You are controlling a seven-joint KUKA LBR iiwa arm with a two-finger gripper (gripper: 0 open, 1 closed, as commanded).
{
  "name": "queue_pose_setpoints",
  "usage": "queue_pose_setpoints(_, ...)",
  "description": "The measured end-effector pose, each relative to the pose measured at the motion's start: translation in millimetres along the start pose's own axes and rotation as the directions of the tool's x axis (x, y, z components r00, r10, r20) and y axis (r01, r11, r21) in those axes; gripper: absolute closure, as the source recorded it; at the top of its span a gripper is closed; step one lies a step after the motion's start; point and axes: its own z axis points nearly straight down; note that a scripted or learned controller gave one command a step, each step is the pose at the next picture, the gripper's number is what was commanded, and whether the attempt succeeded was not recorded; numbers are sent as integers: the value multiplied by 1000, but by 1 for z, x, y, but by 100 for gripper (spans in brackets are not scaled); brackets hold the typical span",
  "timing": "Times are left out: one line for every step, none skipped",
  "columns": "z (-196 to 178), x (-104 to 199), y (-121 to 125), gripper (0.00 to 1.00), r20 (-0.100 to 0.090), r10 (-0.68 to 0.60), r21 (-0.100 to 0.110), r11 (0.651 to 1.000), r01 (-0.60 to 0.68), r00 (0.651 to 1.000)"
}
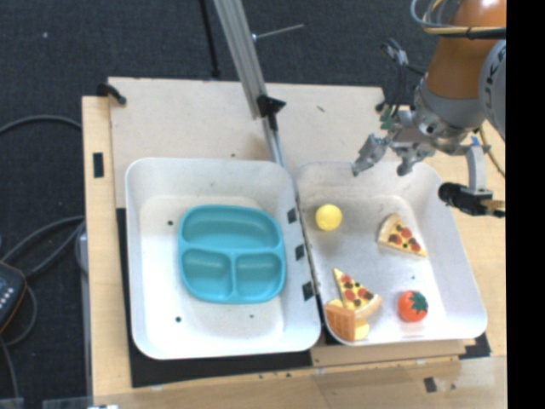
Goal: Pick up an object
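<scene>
End effector (385,158) spread, pinching nothing, hovering over far rim of right bin (456,228). Nearest candidates: yellow ball (329,218) down-left in frame, pizza slice (401,236) almost straight below. Slice's long axis running left-right, slightly slanted.

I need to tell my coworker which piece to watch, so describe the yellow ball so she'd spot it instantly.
Look in the right white bin, in its upper left part near the divide between bins. The yellow ball sits there alone, the only plain round yellow item; its neighbours are pizza slices and a red tomato.
</scene>
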Motion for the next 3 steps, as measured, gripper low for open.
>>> queue_pose_setpoints(0,0,0,0,0,0,0,1000,0,1000)
queue_pose_setpoints(43,2,3,0,1,-1,5,1000,1,1000)
queue_pose_setpoints(100,8,10,0,1,-1,5,1000,1,1000)
